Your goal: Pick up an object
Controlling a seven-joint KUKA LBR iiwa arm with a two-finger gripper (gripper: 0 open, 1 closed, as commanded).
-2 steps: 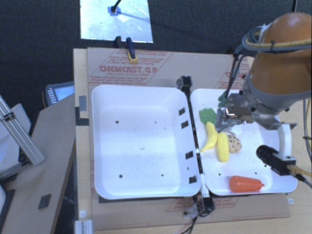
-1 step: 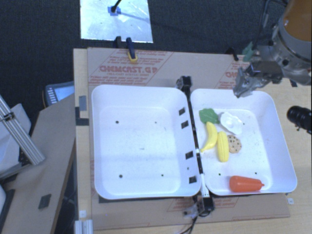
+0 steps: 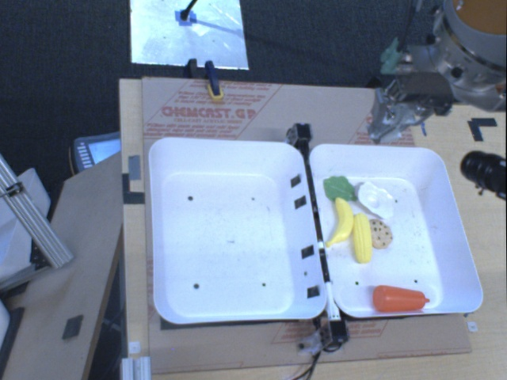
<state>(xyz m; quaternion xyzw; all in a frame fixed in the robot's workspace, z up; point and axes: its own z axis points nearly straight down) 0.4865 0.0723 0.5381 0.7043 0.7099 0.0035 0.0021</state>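
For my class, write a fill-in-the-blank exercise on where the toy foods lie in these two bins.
1. All the toy foods lie in the ____ bin.
2. The banana lies beside the yellow ____, which touches the cookie.
3. The carrot is ____ in colour.
4. The gripper hangs beyond the bin's ____ rim.

Missing words: right; corn; orange; far

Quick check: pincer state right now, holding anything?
Pincer: above the far rim of the right bin, nothing visibly held; open or shut cannot be told.
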